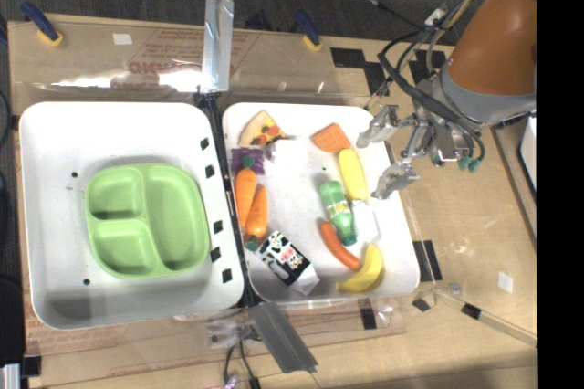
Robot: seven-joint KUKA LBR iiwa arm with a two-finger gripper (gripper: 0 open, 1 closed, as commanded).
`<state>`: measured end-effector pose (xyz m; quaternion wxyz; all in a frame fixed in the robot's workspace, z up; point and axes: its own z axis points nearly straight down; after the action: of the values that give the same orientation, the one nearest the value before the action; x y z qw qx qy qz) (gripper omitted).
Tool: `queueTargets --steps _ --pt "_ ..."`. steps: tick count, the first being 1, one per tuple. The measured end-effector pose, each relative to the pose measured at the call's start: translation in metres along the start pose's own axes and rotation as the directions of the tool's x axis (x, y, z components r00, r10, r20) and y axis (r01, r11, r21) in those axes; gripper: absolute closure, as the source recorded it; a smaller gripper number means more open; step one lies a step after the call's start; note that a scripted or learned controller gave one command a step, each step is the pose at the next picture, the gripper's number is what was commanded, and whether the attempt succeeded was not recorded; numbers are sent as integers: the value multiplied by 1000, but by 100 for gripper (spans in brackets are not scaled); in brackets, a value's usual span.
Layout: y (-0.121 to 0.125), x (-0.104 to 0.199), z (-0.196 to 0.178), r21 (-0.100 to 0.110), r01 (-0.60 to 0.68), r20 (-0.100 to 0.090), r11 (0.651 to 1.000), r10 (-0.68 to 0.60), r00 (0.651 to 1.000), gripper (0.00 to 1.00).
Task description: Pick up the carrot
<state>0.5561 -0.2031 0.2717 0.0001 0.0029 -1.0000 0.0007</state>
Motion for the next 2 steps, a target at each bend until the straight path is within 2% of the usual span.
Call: queueTargets --steps 1,2 --pt "-6 38 128 -6 169 -6 986 -169 986 0" --pt "-5 68 176 3 439 8 898 -439 898 0"
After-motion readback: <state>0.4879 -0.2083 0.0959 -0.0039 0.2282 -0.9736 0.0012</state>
